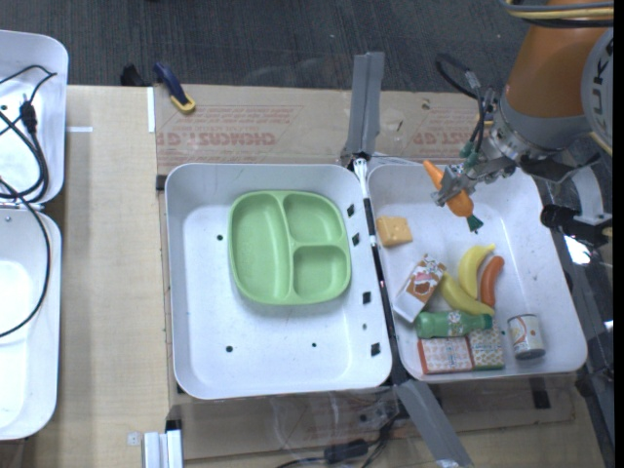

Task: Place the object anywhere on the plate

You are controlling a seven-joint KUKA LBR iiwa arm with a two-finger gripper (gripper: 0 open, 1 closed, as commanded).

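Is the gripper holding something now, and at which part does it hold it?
Yes. The gripper holds the toy carrot around its middle, above the right bin; its orange tip and green end stick out on either side.

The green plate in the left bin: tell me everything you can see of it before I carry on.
The green plate is pale green, matte, plastic-looking, a rounded rectangle split by raised ridges into three compartments: one long section on its left side, two smaller ones on its right. It lies flat, right side up, on the floor of the left white bin, toward the bin's upper middle and slightly rotated against its walls. All three compartments hold nothing, and only the bin floor touches it.
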